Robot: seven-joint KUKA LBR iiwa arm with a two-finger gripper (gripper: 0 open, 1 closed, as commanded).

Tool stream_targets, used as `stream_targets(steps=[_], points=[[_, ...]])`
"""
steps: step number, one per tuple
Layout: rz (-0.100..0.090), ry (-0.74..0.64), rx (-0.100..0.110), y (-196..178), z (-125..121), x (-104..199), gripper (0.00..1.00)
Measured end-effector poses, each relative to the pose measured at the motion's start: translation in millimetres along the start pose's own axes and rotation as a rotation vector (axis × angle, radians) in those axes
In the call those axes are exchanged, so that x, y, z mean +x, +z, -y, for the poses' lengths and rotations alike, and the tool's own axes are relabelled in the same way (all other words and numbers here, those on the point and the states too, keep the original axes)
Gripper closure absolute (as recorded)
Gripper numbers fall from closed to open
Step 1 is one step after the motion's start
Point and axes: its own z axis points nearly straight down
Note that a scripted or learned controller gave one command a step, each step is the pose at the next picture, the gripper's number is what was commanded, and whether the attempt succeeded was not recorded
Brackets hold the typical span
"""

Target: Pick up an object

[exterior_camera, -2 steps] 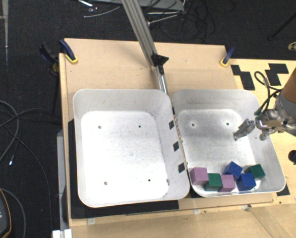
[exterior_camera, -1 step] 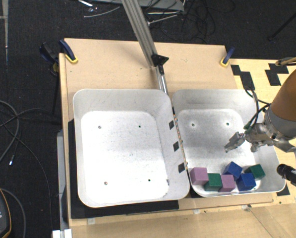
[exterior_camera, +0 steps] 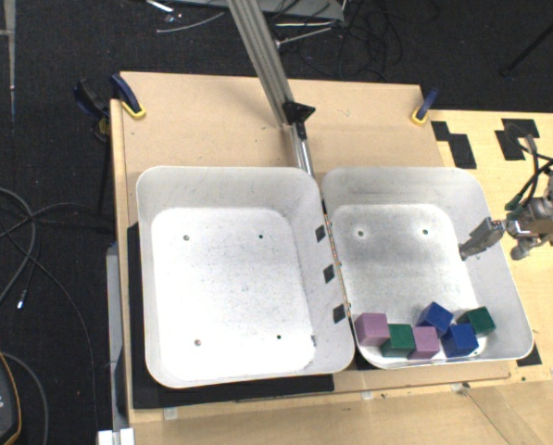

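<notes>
Several small blocks lie bunched in the front corner of the right bin (exterior_camera: 396, 193): a purple one (exterior_camera: 372, 327), a green one (exterior_camera: 400, 339), a second purple one (exterior_camera: 426, 341), two blue ones (exterior_camera: 435, 317) (exterior_camera: 459, 339) and a dark green one (exterior_camera: 481, 320). My gripper (exterior_camera: 497, 243) hangs over that bin's right rim, behind the blocks and well apart from them. It is open, with nothing between its fingers; one finger (exterior_camera: 475, 239) points down and left over the bin floor.
The left bin (exterior_camera: 165, 193) sits beside the right one, their rims meeting in the middle. A slanted metal pole (exterior_camera: 262, 49) rises from the back of the bench. Clamps (exterior_camera: 128, 100) (exterior_camera: 424, 108) sit at the far bench corners.
</notes>
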Motion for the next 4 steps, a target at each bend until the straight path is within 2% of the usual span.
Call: stream_targets(steps=[1,2,3,4], points=[[-0.003,0.000,0.007,4.9,0.7,0.9,0.00],[-0.003,0.003,0.010,39.6,-18.4,-28.1,0.00],[-0.001,0.000,0.007,27.4,-18.9,-27.1,1.00],[-0.002,0.000,0.008,27.9,-18.8,-26.9,0.00]])
